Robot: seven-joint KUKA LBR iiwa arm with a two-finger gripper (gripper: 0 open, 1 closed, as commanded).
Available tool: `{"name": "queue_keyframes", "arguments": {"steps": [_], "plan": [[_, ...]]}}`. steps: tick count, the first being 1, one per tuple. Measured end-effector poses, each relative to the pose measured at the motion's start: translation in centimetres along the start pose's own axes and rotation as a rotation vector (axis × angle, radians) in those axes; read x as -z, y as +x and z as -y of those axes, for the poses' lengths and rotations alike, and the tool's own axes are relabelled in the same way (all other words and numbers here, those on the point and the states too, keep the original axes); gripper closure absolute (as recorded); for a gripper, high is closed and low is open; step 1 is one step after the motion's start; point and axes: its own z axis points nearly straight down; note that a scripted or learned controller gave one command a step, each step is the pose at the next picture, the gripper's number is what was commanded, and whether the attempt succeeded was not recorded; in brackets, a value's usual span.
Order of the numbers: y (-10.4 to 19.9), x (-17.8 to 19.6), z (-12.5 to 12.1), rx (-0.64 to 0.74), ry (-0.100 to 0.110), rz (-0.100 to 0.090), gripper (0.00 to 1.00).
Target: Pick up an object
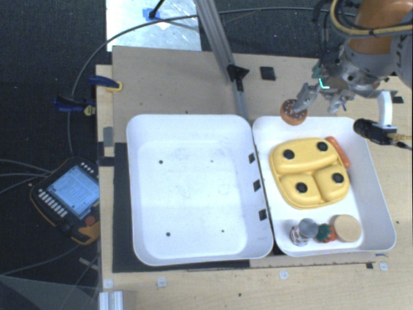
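At the left bin (139, 192), nothing is lifted. Right bin (381, 228) contents: yellow four-socket block (310, 173) centred, orange strip (340, 152) at its far right edge, small figure (303, 231), wooden disc (347, 227) along the near edge. Gripper (321, 97) hangs over the far rim, gripping a small orange-brown piece (292, 112); the pick appears achieved, raising remains. Cardboard covers the bench (174, 82); dark carpet surrounds.

1. White bins: two, side by side, the left bin (190, 189) and the right bin (381, 221).
2. Yellow moulded tray (310, 172) with four dark spots: one.
3. Orange strip (340, 151) at the tray's upper right edge: one.
4. Tan disc (347, 228): one.
5. Small mixed pieces (308, 232), lower part of the right bin: count uncertain.
6. Round brown item (293, 112), above the right bin: one.
7. Handheld pendant (70, 196), left of frame: one.
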Motion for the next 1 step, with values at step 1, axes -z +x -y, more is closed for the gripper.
{"name": "queue_keyframes", "arguments": {"steps": [1], "plan": [[0.01,0.13,-0.05,0.000,-0.003,0.000,0.00]]}}
